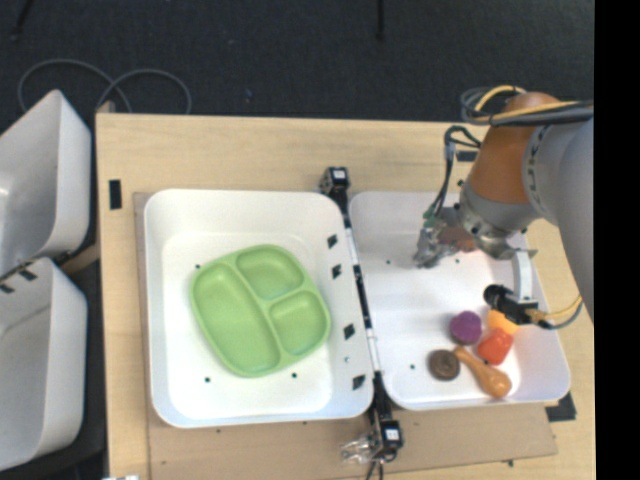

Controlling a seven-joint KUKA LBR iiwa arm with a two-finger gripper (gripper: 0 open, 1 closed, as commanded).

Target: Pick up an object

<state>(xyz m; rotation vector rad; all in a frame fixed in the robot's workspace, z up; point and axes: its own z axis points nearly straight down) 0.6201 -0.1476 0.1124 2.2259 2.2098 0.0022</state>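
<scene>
Robotics lab or test cell. A pale wooden bench (250,153) is sitting on dark carpet-like flooring (250,38). Two shallow white bins are lying side by side on the bench: left bin (165,298), right bin (400,298). Small black clips (334,179) are sitting on the seam between the bins. Loose cables (110,83) are trailing over the floor just beyond the bench's far-left corner. A grey industrial arm (545,183) with an orange band is reaching over the right bin.
</scene>
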